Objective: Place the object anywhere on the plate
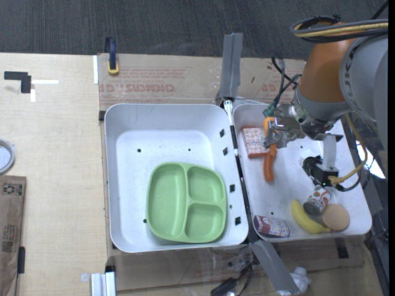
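A green plate (185,202) with three compartments lies in the left bin (123,165), nothing on it. My gripper (273,137) hangs over the upper left part of the right bin (358,221). It is right above the top end of an orange carrot (269,166), which lies lengthwise just below it. A small yellow-orange piece (267,124) shows at the gripper's upper side. Whether the carrot is gripped is hidden by the wrist.
The right bin also holds a pink wafer box (252,141), a banana (305,219), a brown egg-like ball (336,217), a small can (318,199) and a red-and-white packet (271,226). A black cable clip (313,166) hangs from the arm.
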Robot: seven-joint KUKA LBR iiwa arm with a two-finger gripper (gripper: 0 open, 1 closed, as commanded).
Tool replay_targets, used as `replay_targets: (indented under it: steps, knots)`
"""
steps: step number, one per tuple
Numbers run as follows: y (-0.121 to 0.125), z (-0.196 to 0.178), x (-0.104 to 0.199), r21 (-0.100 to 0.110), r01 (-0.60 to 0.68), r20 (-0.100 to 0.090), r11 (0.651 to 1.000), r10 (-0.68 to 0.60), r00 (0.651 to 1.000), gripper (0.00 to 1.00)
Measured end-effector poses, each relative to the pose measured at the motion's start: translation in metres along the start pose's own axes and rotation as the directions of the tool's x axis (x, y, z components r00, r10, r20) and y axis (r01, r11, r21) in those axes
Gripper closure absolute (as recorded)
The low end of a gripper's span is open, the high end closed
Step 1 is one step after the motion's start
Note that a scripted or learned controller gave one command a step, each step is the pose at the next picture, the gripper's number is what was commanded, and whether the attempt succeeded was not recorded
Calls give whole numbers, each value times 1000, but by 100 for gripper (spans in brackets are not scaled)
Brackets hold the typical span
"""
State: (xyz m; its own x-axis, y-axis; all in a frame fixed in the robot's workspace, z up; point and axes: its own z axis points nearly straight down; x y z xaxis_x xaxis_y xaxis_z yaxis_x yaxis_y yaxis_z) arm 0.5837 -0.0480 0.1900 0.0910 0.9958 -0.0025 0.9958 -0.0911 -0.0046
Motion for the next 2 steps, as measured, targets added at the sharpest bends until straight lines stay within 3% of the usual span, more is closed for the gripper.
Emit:
replay_targets:
  steps: [1, 2]
  knots:
    - [11, -4, 29, -2, -33, 0, 999, 33, 999, 100]
    - [-14, -51, -15, -3, 10, 0, 1000, -10, 1000, 100]
